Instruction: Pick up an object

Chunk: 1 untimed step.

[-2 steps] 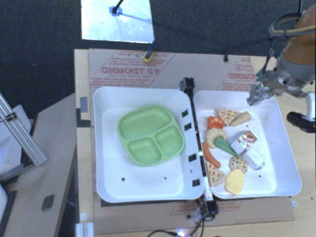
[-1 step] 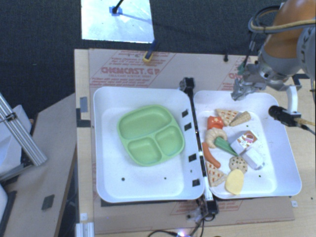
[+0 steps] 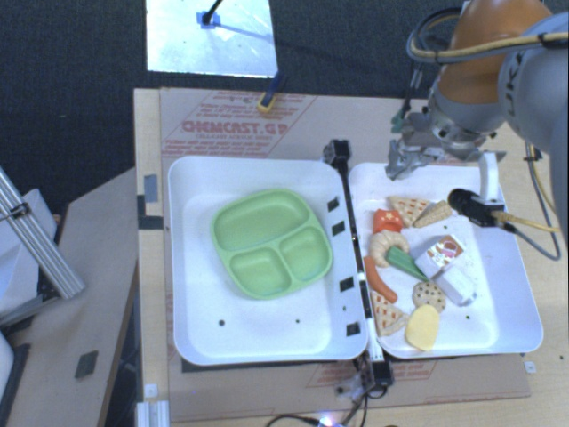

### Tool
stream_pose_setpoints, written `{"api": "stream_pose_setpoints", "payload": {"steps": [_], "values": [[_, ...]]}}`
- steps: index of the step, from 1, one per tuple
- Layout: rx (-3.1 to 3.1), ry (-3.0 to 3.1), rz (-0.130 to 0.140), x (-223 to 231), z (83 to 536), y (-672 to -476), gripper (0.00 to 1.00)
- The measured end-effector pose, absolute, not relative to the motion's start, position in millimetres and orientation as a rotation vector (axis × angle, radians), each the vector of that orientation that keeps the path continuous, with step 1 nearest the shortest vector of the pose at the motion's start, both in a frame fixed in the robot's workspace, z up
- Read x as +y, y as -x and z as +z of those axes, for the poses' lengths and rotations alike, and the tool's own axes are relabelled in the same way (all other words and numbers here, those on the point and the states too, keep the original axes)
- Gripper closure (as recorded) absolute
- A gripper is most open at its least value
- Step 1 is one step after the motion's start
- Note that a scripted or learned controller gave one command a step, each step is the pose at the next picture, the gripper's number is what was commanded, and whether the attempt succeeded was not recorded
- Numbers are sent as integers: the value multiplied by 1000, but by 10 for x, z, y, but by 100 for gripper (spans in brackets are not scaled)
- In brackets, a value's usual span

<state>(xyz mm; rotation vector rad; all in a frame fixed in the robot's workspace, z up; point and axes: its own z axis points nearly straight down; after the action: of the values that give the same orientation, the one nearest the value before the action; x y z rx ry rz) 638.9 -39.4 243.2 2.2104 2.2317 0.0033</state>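
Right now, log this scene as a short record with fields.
left bin: holds a green divided plate
right bin: holds a heap of toy food, including a waffle piece and a yellow piece
gripper: hangs above the right bin's far edge, nothing seen between its fingers
task state: no object picked up yet

The light on my bench is even and fairly bright, falling from above. The two white bins (image 3: 267,345) come close to washing out, their rims glowing (the right one most, toward 4 o'clock). A silvery panel (image 3: 212,23) at 11 o'clock throws back patchy glare. Shadows under the green tray (image 3: 271,243) stay soft and short. My orange band (image 3: 493,38) at 1 o'clock looks slightly soft; everything is a little grainy.
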Motion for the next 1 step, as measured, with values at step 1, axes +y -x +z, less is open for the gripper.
{"api": "stream_pose_setpoints", "payload": {"steps": [1], "values": [[2231, -2210, 5, 94, 2428, -6526, 100]]}}
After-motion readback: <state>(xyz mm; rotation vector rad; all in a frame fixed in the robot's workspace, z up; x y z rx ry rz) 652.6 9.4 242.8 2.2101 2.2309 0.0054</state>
